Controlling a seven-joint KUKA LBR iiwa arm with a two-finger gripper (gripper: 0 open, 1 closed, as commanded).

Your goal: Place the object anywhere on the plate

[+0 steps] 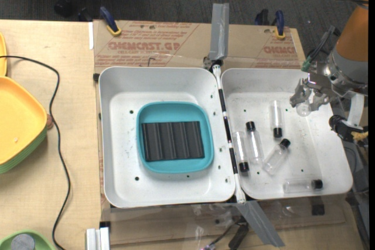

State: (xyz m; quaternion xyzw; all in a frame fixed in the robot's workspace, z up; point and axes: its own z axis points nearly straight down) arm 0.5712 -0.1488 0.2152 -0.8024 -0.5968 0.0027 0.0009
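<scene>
1. Two white bins side by side on the tabletop (47,67); left bin (117,96) holds a teal plate (174,113) with a dark ribbed centre, sitting about mid-bin.
2. Right bin (328,155) holds clear vials with black caps, scattered: one vial (275,117) upright-ish in frame near the bin's middle top; one long vial (253,140) left of it, cap at its top end; another long vial (240,152) close to the bin's left wall, cap at bottom; one tilted vial (275,156) with cap toward upper right; one vial (302,186) lying along the front edge, cap at right.
3. Arm (354,44) comes in from the right, orange band visible; end effector (304,103) sits over the upper right part of the right bin, near its back wall; a clear rounded bit shows at its tip, could be a vial end, cannot tell; whether its fingers are apart or together, cannot tell.
4. All vials are in the right bin, none touching the plate; the plate is well apart from the end effector.
5. Cardboard sheet (152,41) lies behind the bins with blue clamps (108,17) at its back edge; yellow dish (17,126) on green ones at far left; black cable (61,143) runs down the tabletop.
</scene>
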